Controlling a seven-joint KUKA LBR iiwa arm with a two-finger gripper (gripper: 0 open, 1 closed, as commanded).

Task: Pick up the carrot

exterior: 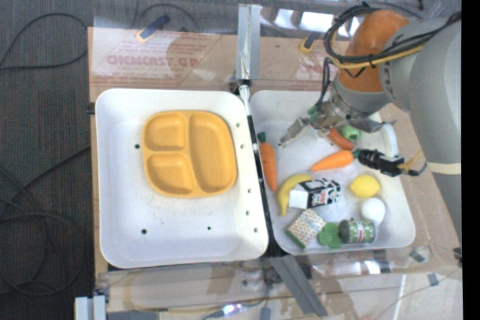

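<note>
The tapered orange plastic carrot (pixel 333 160) lies on the floor of the right-hand shallow white bin (pixel 401 232), just below and slightly right of the two-finger pincer (pixel 319 121); a second orange carrot (pixel 268 165) rests farther left against the bin's wall. The pincer hovers above them with its thin fingers spread wide and nothing between them. The approach appears to be in hand; next, it likely must centre over one carrot, descend and close. A curved yellow plastic banana (pixel 289 191) lies lower left.
</note>
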